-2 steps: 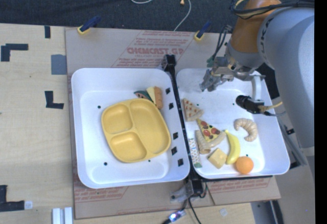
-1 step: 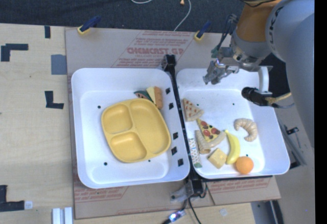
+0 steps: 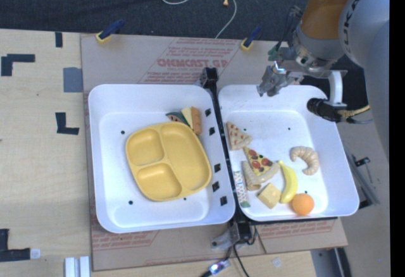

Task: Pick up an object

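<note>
an orange lies well below the gripper, whose state i cannot tell. it looks light, hard and slippery; grasp across its middle.

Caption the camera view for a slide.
Gripper above the right bin's far rim; toy food beside a yellow tray.

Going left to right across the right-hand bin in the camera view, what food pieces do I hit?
Waffle wedge → pizza slice → banana → croissant.
</note>
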{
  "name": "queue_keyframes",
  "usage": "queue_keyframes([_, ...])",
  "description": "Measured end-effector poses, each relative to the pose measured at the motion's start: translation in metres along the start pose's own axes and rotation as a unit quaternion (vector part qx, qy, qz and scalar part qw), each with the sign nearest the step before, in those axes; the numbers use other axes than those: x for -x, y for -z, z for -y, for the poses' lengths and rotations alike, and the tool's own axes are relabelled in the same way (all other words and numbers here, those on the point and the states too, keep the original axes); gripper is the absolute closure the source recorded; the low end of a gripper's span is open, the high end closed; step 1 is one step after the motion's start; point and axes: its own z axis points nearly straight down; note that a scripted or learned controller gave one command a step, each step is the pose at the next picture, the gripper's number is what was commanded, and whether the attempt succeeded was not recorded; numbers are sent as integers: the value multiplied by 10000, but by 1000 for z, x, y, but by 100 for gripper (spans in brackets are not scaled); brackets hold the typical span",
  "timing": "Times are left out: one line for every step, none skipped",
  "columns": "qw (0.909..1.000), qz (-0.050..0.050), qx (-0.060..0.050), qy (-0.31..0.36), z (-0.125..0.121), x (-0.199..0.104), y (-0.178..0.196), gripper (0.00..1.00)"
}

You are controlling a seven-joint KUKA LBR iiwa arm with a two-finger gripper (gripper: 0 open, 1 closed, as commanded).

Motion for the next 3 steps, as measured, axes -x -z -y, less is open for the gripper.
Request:
queue_keyframes([10000, 1, -27, -3, 44, -19, 9, 100])
queue_keyframes([10000, 4, -37, -6, 93, -38, 13, 100])
queue_keyframes([10000, 2, -44, 2, 134, -68, -6, 100])
